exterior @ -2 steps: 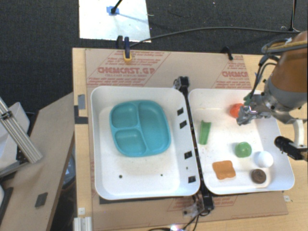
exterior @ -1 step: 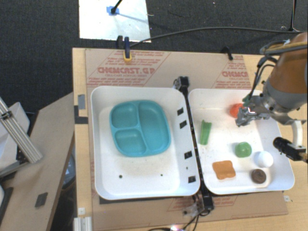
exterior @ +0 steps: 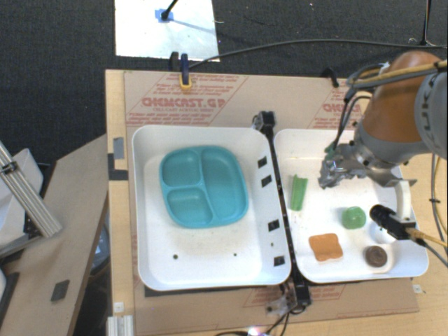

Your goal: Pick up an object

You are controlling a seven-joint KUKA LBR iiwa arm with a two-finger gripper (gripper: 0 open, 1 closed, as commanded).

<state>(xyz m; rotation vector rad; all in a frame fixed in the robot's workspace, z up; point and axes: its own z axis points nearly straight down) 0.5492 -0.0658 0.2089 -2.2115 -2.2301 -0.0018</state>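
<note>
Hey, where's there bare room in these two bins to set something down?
Most room is in the left bin: the white floor in front of the teal divided plate. In the right bin, the far corner behind the green block is bare. Its near half is crowded: orange block, green ball, brown disc, with the gripper above.
</note>
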